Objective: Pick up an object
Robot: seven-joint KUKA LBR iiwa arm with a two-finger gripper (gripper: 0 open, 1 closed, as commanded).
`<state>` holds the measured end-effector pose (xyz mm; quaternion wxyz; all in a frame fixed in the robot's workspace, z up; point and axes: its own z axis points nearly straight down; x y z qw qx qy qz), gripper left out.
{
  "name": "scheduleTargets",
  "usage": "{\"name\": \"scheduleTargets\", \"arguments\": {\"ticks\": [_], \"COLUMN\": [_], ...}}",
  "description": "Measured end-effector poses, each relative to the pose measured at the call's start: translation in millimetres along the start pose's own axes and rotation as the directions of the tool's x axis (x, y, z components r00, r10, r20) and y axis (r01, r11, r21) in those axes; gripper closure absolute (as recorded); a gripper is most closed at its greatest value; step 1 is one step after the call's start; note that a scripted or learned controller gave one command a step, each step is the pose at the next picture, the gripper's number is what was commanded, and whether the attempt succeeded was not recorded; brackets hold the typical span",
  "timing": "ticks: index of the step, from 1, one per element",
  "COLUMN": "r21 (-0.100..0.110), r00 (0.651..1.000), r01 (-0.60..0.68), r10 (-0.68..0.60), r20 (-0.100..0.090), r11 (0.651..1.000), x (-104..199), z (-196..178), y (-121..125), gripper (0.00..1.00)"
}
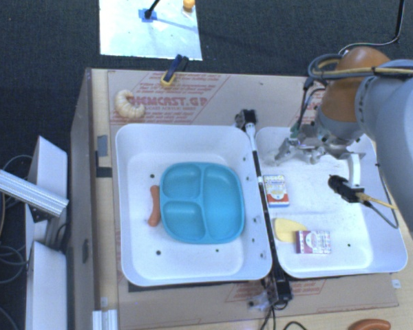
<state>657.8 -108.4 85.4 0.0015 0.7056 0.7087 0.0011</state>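
In the camera view, the arm [392,102] is hanging its pincer [308,151] over the far end of the right bin [389,253]; how the pincer stands cannot be told. The search step looks underway. Nearer the camera, a small card box [275,190], a yellow piece [288,228] and a red packet [312,242] are lying. Next it needs lowering onto one.

We see two shallow white bins [134,253] of smooth, faintly glossy plastic. The turquoise four-compartment plate [201,203] looks like smooth matt plastic. The brown printed cardboard sheet [193,95] under the bins is dull and papery. The grey arm casing [399,112] has a satin sheen, and its orange band [344,91] shines a little.
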Motion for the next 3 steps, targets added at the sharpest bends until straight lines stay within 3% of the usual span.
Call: {"name": "scheduleTargets", "arguments": {"ticks": [1,2,3], "r21": [0.0,0.0,0.002], "r00": [1.0,1.0,1.0], "r01": [0.001,0.0,-0.003], "r10": [-0.001,0.0,0.003], "r20": [-0.001,0.0,0.0], "r11": [1.0,1.0,1.0], "x": [21,15,24], "z": [0,0,1], "y": [4,12,-33], "gripper": [0.0,0.0,0.0]}}
